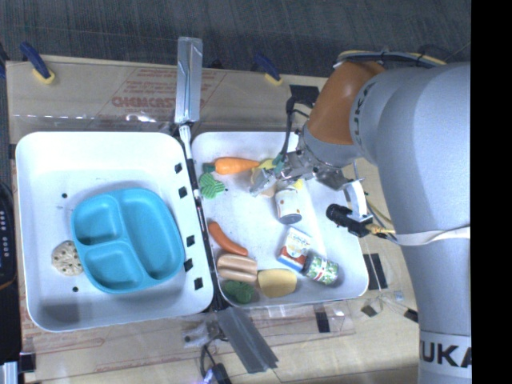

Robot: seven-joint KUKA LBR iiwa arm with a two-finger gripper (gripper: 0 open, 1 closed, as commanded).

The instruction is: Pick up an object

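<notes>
- Camera view, looking down at a slant: we see the large grey robot arm with an orange wrist band [416,150] reaching in from the right over the right-hand shallow white plastic bin [352,282].
- Beside it, touching along a centre divider, sits the left-hand shallow white bin [40,158], which holds a blue three-compartment plastic tray [126,238] and, just beside the tray, a round speckled cookie toy [67,257].
- Both bins rest on a pale wooden bench board [96,94]; dark floor lies beyond.
- The two-finger gripper [276,174] hangs low at the right bin's upper middle, over a small cluster of toys; we cannot tell how its jaws stand, nor whether anything sits between them.
- Nearest it: an orange plastic carrot [235,166], then a small white can [289,206] just below.
- We judge the carrot light, rigid and smooth, likely to slip; gripping across its thick middle seems safest.
- Lower down lie a small carton [296,246], a green-labelled can [322,270] and a hot-dog toy [237,267].
</notes>
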